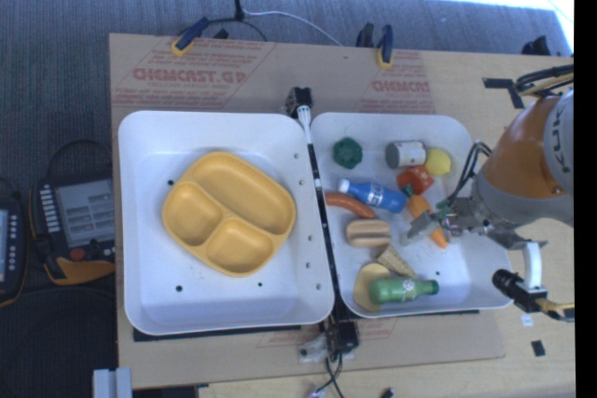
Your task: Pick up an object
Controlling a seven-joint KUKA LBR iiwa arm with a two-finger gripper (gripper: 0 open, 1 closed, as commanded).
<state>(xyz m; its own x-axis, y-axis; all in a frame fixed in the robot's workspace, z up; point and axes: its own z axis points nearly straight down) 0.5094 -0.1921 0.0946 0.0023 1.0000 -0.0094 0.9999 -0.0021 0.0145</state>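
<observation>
Tabletop [448, 79]: brown board with red lettering, fixed by yellow and blue clamps [384, 47] at its far edge, carrying two shallow white bins side by side.

Left bin [149, 294]: holds a single yellow divided plate [229, 212] with three compartments, lying flat and turned at an angle near the bin's centre.

Right bin [466, 289]: holds the assorted small items listed below.

Arm [536, 172]: grey with an orange band, reaching in over the right bin's right side.

Pincer [431, 221]: low inside the right bin, near its right-hand middle. Whether it is released or clenched cannot be told at this resolution; nothing is clearly seen between its tips.

Green bottle [401, 290]: lying on its side at the near edge, resting over a yellow piece [368, 276].

Blue bottle [373, 195]: lying on its side, white cap towards the divider, in the bin's middle.

Hot dog bun [368, 231]: just nearer than the blue bottle.

Sausage [347, 204]: orange-red, slanted, between the divider and the bun.

Grey can [406, 153]: on its side near the far wall.

Dark green round object [348, 152]: far left corner region.

Tomato-like red object [414, 179]: beside a yellow lemon-like object [438, 163].

Small orange piece [438, 238]: just beside the pincer.
</observation>
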